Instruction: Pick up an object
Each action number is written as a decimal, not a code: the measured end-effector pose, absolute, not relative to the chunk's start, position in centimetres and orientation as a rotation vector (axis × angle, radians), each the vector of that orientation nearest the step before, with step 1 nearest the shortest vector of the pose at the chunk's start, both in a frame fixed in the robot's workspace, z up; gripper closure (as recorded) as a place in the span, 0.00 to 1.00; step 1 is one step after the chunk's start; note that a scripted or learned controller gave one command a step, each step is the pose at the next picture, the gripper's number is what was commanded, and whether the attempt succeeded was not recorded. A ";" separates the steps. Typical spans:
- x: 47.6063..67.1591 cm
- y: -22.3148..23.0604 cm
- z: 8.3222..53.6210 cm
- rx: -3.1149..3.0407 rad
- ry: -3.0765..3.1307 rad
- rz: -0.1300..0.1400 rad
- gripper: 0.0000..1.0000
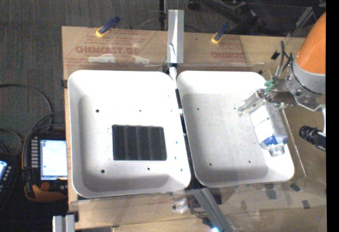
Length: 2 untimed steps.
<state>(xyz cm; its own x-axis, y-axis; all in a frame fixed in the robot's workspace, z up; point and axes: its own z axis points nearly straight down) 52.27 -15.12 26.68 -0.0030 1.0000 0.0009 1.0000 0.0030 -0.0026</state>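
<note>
Gripper (258, 99) is seen over the right bin (222, 172), closed on the upper end of a clear plastic bottle (267, 129), which is lifted near the bin's right wall.

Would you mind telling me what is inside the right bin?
A clear plastic bottle with a blue cap lies by the right bin's right wall. The gripper covers its upper end.

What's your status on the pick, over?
Gripper over right bin, right side. Plastic bottle lying just below it, blue cap toward the front; grip not confirmed. Dark ridged tray in left bin, out of the way.
</note>
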 end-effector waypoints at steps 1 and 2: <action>49.8 -22.3 21.4 -2.052 -2.378 0.001 0.00; 54.1 -20.5 28.1 -2.339 -2.097 0.001 0.00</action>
